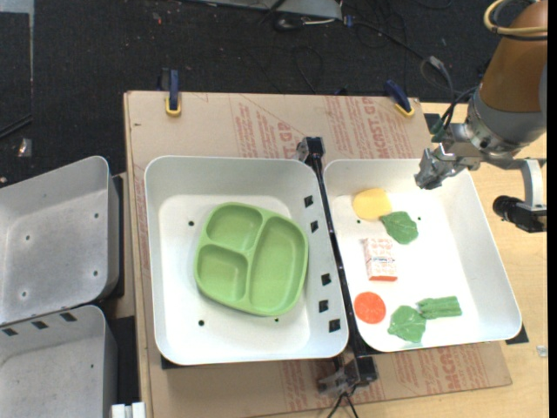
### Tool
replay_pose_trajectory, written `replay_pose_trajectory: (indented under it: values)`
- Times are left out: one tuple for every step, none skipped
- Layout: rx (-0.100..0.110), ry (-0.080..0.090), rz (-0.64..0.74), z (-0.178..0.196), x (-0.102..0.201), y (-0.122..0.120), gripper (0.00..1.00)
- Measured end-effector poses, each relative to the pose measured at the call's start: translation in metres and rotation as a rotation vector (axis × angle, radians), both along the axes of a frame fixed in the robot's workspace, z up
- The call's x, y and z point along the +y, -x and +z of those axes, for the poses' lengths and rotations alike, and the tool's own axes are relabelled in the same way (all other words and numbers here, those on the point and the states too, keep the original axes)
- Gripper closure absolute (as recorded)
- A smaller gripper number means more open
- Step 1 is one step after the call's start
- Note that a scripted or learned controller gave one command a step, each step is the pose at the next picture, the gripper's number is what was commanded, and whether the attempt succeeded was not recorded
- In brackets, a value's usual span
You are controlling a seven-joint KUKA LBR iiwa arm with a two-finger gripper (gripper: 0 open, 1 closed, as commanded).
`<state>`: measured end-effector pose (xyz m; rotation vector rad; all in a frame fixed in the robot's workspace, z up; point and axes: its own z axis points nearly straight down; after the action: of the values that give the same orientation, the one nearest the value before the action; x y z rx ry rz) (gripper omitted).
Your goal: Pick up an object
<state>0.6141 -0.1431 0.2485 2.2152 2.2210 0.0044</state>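
My gripper hangs over the far edge of the right bin, up and to the right of a yellow lemon-shaped piece. Beside the lemon lies a green leafy piece. Below them sit a small white and orange packet, an orange disc, and two more green pieces near the front. The gripper's tip is dark and small, and nothing shows between its fingers.
The left bin holds a green divided plate. A black divider with clips runs between the bins. Grey metal trays stand off the bench at left. Blue-and-yellow clamps hold the cardboard base at the back.
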Motion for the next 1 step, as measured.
replay_pose_trajectory:
  values:
    - [0.006, -0.003, 0.005, -0.0128, 0.0570, -0.0007, 1.00]
